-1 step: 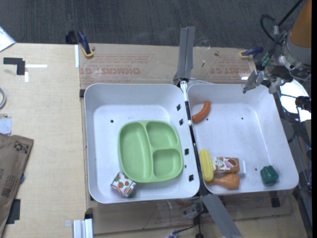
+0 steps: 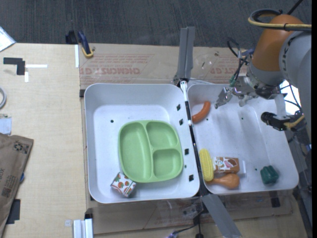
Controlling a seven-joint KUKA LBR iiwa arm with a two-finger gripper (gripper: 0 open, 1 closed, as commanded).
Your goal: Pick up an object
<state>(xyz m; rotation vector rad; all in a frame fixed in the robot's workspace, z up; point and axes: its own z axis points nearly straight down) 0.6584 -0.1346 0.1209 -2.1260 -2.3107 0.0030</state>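
My gripper (image 2: 231, 99) hangs over the back of the right bin (image 2: 282, 148), open, with nothing between its fingers. An orange sausage (image 2: 200, 111) lies just left of it, by the bin's left wall. Along the front of this bin are a yellow corn cob (image 2: 206, 164), a small brown and white carton (image 2: 229, 165), an orange pear-shaped piece (image 2: 226, 182) and a dark green block (image 2: 269, 174). The left bin (image 2: 99, 133) holds a green divided plate (image 2: 151, 150) and a small patterned carton (image 2: 123, 185) at its front left corner.
A grey upright post (image 2: 186, 53) stands behind the wall between the bins. Black cables (image 2: 277, 120) trail from the wrist over the right bin's right side. Cardboard (image 2: 129, 66) covers the bench behind the bins.
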